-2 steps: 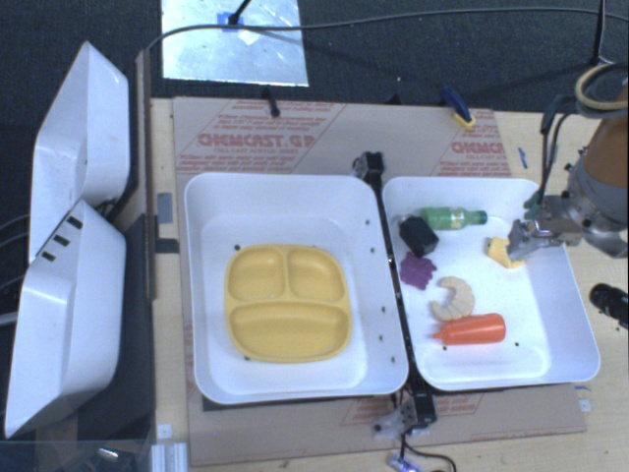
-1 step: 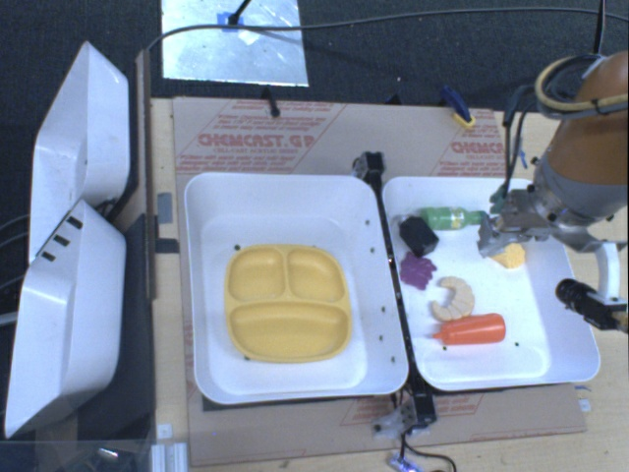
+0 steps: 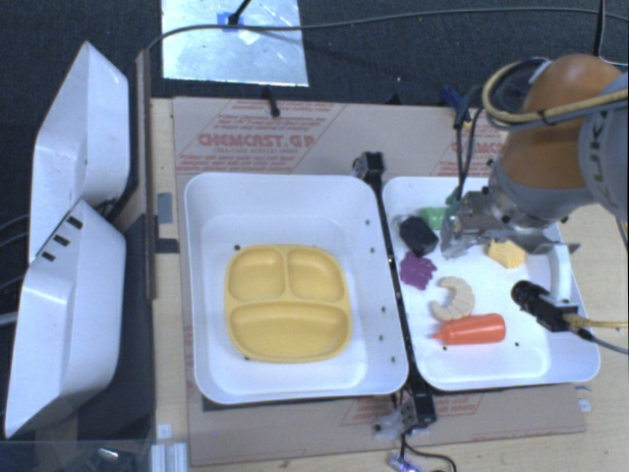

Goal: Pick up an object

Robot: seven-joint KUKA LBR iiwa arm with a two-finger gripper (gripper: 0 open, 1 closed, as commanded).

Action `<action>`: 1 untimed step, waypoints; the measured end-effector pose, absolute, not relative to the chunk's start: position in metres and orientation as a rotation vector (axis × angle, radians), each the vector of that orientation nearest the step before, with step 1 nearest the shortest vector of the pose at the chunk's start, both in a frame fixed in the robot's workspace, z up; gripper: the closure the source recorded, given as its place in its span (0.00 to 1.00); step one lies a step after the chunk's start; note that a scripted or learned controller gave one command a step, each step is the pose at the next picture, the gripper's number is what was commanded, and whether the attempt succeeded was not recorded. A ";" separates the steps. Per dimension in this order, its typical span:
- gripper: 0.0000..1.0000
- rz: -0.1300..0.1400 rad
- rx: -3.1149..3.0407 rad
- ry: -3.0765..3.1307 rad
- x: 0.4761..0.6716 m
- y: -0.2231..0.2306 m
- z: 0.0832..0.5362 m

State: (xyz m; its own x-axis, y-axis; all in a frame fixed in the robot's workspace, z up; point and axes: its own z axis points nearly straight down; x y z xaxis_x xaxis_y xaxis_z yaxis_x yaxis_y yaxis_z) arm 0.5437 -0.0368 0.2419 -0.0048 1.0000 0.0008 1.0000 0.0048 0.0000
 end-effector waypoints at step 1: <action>1.00 -0.003 -2.216 -2.227 0.537 0.013 0.245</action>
